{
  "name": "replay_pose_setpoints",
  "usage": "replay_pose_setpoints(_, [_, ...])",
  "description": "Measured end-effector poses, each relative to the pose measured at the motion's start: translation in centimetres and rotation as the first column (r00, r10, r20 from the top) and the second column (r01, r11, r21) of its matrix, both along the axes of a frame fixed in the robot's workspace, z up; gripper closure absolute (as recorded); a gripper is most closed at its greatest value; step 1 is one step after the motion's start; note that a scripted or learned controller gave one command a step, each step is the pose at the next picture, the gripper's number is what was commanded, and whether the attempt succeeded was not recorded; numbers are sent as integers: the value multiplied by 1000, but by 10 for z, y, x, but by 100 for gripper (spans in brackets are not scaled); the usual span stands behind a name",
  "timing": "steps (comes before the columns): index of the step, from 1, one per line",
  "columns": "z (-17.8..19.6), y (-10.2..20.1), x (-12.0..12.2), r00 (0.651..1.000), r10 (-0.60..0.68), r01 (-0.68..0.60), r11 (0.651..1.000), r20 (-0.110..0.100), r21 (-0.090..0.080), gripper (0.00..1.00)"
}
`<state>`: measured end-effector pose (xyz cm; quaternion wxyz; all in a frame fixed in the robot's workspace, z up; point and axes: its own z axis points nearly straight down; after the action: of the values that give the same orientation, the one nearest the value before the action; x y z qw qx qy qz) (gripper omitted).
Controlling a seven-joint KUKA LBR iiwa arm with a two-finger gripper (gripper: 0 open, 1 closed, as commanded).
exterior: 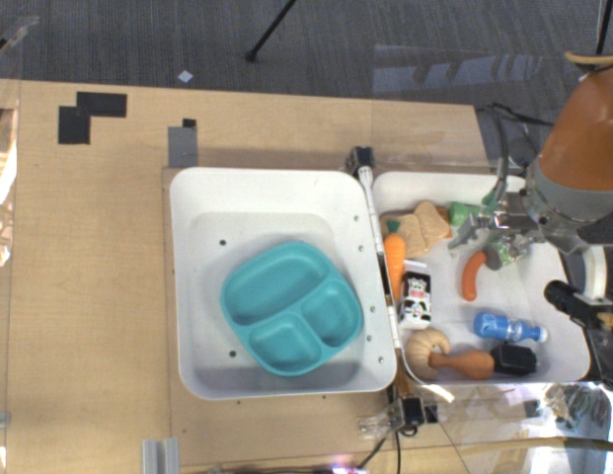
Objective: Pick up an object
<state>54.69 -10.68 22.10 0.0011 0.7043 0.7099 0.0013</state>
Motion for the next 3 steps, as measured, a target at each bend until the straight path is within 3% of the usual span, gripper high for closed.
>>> replay_pose_setpoints(1, [-107, -4, -27, 999, -40, 40, 999, 12, -4, 0])
replay_pose_setpoints(2, [-133, -8, -23, 960, -279, 279, 960, 7, 2, 0])
replay_pose_setpoints(3, [-120, -6, -19, 961, -276, 276, 961, 14, 4, 100])
